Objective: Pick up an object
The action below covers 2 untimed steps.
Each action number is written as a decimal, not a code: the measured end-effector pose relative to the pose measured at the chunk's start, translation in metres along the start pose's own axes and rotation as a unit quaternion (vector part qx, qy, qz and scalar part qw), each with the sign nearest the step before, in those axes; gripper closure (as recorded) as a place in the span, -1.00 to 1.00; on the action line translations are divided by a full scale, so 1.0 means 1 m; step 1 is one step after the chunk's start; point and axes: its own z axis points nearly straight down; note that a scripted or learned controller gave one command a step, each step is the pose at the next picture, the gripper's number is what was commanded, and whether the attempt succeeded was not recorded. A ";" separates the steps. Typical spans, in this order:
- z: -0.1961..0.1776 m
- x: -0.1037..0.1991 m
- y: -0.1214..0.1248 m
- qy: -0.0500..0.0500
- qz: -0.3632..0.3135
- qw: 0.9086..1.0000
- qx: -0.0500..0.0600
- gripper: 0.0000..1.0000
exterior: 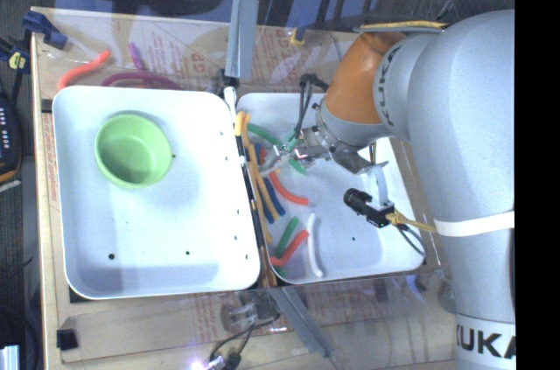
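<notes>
**Bench & what sits on it**

We see a wooden bench (157, 40) w/ a pale, printed top, covered by a clear sheet at the back. Two shallow white bins sit on it side by side, touching along the middle: left bin (79, 263) & right bin (350, 259). Behind the left bin, directly on the bench top, we note an orange strip (83, 69), a purple stick (135, 55) & a dark red loop (140, 81) by the bin's rear rim.

Bowl (133, 150) in left bin (79, 263); sticks (278, 202) in right bin (367, 259).
</notes>
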 end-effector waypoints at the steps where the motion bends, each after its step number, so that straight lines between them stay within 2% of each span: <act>1: -0.010 0.001 0.000 0.001 -0.002 1.000 0.001 1.00; 2: -0.095 0.018 0.046 0.000 -0.157 0.988 0.000 1.00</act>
